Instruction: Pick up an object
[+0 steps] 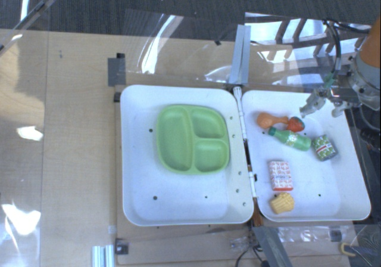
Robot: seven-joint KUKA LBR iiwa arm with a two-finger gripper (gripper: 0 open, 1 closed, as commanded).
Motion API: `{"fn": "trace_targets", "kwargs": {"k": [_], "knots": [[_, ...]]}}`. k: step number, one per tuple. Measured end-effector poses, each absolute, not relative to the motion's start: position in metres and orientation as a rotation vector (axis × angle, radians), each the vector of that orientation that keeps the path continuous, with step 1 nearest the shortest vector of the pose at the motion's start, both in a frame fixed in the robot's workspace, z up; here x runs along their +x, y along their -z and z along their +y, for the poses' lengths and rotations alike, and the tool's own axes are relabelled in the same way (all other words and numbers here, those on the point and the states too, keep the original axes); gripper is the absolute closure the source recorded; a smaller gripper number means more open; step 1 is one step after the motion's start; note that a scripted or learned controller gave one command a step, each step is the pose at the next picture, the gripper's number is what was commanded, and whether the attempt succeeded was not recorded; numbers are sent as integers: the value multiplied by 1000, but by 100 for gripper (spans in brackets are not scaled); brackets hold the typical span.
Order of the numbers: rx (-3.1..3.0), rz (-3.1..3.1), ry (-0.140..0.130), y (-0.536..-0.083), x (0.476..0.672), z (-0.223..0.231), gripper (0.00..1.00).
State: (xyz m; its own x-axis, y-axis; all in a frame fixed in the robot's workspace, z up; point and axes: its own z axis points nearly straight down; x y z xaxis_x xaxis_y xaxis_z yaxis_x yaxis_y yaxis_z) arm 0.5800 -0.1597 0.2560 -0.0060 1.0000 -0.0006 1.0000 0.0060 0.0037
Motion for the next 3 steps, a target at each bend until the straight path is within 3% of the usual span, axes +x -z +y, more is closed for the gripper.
{"fn": "trace_targets", "kwargs": {"k": [1, 2, 3], "knots": [[2240, 2198, -3, -124, 610, -200, 0], [2051, 2375, 4, -93, 654, -170, 0], [2018, 2399, -6, -87, 631, -176, 0]]}}
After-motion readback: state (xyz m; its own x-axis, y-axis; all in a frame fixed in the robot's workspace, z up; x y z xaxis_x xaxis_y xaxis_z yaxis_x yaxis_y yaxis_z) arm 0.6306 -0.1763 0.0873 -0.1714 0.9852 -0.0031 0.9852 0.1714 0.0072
